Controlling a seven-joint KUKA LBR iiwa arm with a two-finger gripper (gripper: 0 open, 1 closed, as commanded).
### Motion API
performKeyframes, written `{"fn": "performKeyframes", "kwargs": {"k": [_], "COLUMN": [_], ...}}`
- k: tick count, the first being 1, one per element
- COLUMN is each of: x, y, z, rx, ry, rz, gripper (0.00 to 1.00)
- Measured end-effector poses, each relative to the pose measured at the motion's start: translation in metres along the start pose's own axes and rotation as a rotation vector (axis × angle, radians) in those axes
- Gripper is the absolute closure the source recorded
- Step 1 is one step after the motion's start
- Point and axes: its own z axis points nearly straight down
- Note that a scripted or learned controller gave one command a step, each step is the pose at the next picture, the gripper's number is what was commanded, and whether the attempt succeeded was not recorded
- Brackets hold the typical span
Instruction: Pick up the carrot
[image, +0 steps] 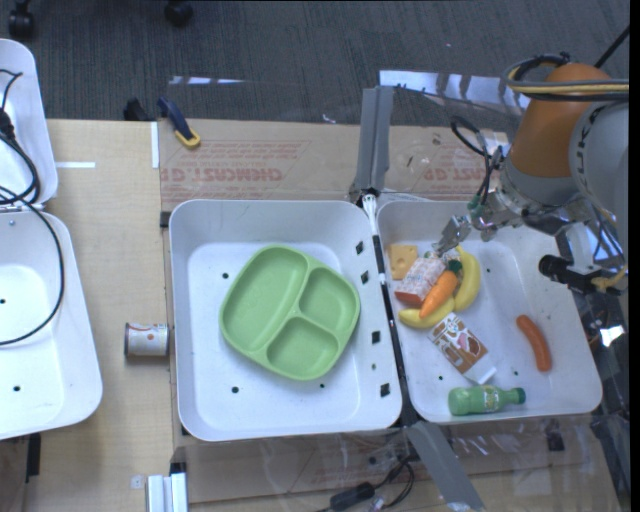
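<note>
Carrot (439, 288) atop banana (462, 292), end effector (450, 236) parked just above it, finger state unclear, nothing gripped

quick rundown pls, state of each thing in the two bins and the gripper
carrot: lying on the banana, not gripped
banana: lying curved under the carrot
cheese wedge: lying flat
sausage: lying alone on the bin floor
green bottle: on its side
carton: lying flat
green plate: right way up in the left bin
gripper: above the pile, holding nothing
</note>
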Motion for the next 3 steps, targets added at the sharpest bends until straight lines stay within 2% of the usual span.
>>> {"fn": "performKeyframes", "kwargs": {"k": [1, 2, 3], "x": [0.0419, 0.0401, 0.0400], "y": [-0.0243, -0.0246, -0.0245], "z": [0.0265, 0.0170, 0.0169], "rx": [0.000, -0.002, -0.002], "ry": [0.000, -0.001, -0.001], "rz": [-0.016, -0.011, -0.011], "gripper": [0.00, 1.00, 0.00]}}
